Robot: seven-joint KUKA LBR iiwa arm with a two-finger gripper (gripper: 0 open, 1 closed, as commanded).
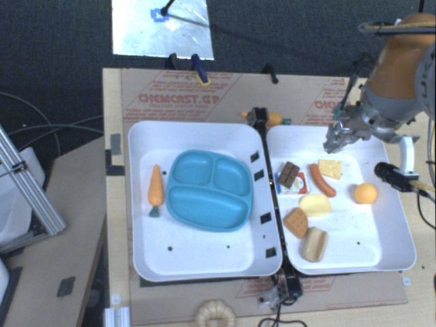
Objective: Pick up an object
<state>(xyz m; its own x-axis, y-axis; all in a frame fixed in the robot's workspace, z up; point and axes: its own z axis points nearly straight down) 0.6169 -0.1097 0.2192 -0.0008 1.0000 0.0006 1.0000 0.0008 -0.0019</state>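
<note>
The hand [336, 140] hangs over the far part of the right bin [392, 247]; whether it is spread or pressed together cannot be told. Just near of it lies a cheese wedge [331, 168], beside a sausage [322, 180] and an orange [366, 193]. The left bin [204, 264] holds a blue tray [208, 189] and a carrot [156, 186].

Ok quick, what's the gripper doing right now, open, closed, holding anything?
Gripper: above the right bin's far edge, near the cheese; open or closed cannot be told.

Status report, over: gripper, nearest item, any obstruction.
Gripper above right bin's far edge, holding nothing visible. Cheese wedge nearest, just below it, untouched. Sausage touches the cheese; crowds that side.
</note>
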